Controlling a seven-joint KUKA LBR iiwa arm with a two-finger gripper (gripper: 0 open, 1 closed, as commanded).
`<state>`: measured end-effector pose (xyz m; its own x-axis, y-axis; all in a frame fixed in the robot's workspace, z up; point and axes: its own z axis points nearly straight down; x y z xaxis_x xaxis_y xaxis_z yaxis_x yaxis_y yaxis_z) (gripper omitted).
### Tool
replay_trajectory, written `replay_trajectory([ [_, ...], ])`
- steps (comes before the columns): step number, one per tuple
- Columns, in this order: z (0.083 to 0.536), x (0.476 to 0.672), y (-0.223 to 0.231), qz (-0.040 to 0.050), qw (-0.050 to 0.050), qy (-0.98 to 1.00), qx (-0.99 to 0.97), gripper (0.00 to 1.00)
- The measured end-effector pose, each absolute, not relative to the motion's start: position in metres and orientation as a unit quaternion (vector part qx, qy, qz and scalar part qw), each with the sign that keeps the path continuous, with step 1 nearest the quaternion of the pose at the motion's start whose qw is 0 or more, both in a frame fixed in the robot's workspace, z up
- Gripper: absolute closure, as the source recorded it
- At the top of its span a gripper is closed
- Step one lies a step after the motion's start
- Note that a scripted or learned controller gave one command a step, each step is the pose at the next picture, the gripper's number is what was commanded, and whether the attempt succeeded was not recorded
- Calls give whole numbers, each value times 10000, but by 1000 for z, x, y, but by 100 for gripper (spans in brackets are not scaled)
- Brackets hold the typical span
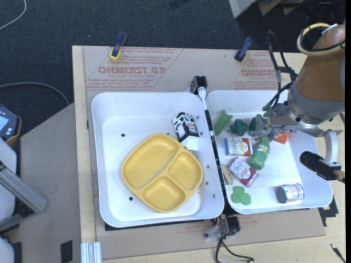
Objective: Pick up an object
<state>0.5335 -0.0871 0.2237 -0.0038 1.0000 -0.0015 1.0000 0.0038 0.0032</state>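
From above, the hand (267,126) hangs low in the right bin (307,200), over a green bottle (259,156) and beside a dark green toy (238,127); whether it is open or closed cannot be told. Nearby lie 2 small cartons (238,146) and a can (289,193). The left bin (107,141) holds a yellow divided plate (161,171).

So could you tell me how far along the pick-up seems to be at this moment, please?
Done: the arm has reached into the right bin, with the gripper low over the clutter by the green bottle and the dark green toy.
In hand: nothing shows between its fingers; whether they are open or shut is unclear.
Left: closing on one object and lifting it. The yellow tray lies in the left bin.
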Motion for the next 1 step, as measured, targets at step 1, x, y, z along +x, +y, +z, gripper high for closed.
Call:
replay_trajectory([
  [1, 227, 565, -33, 16, 15, 7093, 7049, 100],
])
